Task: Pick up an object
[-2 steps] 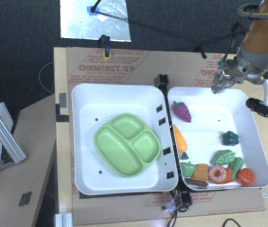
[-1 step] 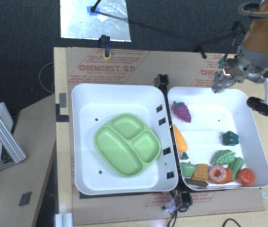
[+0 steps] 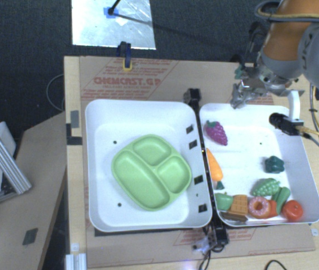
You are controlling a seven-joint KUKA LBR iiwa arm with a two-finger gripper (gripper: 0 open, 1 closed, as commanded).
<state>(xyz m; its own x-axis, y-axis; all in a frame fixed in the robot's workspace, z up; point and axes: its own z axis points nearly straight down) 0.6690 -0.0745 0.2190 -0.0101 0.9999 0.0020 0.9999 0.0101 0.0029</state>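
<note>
My gripper [image 3: 241,98] hangs over the far edge of the right bin [image 3: 243,151], with nothing seen between its fingers. In that bin lie a purple grape bunch [image 3: 216,132], an orange carrot [image 3: 214,165], a dark green broccoli piece [image 3: 274,164], green grapes [image 3: 266,187], a pink donut [image 3: 259,207], a red tomato [image 3: 293,209], a waffle-like brown piece [image 3: 238,206] and a green pepper [image 3: 223,200]. The purple grapes are the closest to the gripper, below and to its left.
The left bin [image 3: 106,122] holds a green divided plate [image 3: 151,172]. Black clips [image 3: 193,95] sit along the divider between the bins. A black cylindrical part [image 3: 284,124] of the arm sticks over the right bin's far right side. A shiny sheet [image 3: 113,16] lies beyond the bench.
</note>
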